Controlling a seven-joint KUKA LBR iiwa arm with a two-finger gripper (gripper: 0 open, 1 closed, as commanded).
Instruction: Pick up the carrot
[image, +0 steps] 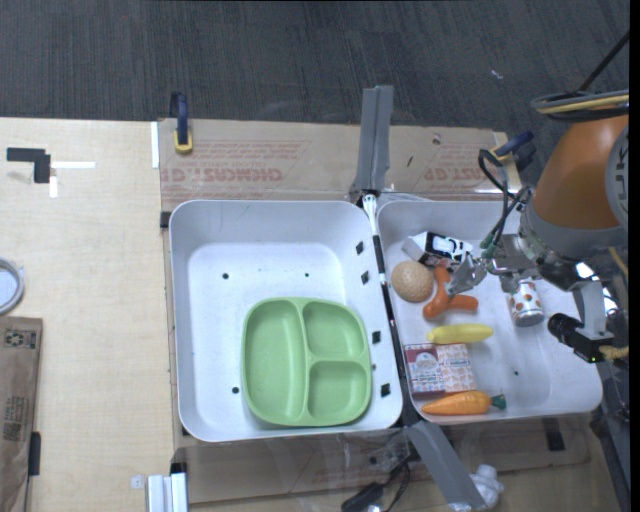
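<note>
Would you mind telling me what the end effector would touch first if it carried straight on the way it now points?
Probably the orange item just below the end effector, which points down and left beside the brown ball. Depth is unclear from this slanted view, and the carrot lies farther off, near the bin's front.

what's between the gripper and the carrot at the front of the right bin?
In the camera view, a yellow banana-like piece and a small red-and-white box lie between the gripper and the carrot. An orange item sits right under the gripper.
</note>
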